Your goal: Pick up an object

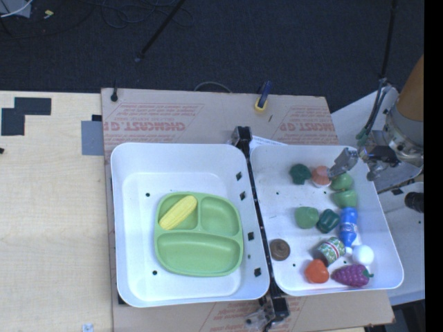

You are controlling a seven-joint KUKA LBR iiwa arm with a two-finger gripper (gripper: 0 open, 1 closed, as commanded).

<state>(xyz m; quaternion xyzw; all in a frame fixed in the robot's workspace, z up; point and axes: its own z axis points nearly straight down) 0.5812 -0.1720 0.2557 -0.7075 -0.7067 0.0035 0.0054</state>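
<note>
two bins [128,185], one plate [166,254], eleven toys [306,218]

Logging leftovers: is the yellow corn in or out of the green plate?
In: the corn lies in the green plate's upper-left compartment.

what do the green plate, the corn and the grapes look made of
Green plate: likely moulded plastic, matte, one even colour with soft rounded dividers. Corn: probably toy plastic, uniform yellow, slight sheen. Grapes: apparently plastic or rubber, solid purple, lumpy moulded cluster.
</note>
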